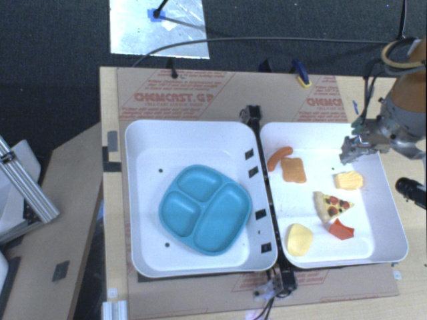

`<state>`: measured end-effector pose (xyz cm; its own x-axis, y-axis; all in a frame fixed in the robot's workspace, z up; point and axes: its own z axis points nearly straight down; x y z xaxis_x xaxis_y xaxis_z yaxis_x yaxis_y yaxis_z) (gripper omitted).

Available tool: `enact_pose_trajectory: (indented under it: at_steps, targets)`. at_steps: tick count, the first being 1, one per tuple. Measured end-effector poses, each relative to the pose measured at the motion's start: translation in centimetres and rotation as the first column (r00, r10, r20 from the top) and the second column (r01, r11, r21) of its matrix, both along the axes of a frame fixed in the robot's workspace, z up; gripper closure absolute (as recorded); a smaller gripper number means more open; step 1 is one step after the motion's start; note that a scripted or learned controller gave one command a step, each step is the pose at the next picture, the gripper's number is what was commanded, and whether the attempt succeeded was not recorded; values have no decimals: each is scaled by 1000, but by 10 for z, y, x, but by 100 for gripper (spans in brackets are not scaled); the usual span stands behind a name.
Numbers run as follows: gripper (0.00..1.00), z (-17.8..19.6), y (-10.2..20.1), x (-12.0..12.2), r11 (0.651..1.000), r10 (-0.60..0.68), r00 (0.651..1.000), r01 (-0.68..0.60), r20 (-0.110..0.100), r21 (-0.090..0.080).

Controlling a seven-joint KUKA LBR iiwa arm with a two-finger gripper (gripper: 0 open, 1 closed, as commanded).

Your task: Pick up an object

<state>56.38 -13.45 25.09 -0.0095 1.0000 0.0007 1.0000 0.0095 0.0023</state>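
right, the gripper hovers over the right bin near its two o'clock corner, nothing visibly in it, and the cheese lies just beside it at six o'clock, long axis running three to nine.

"CHEMCAST GP" in red, repeated on brown sheet under bins; smaller print illegible.
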Motion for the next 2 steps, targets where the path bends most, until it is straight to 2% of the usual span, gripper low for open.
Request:
enact_pose_trajectory:
  at_steps: [1,2]
  targets:
    - [100,-1,47,24,1000,1,1000,-1,2,0]
    - [100,2,107,37,1000,2,1000,-2,2,1]
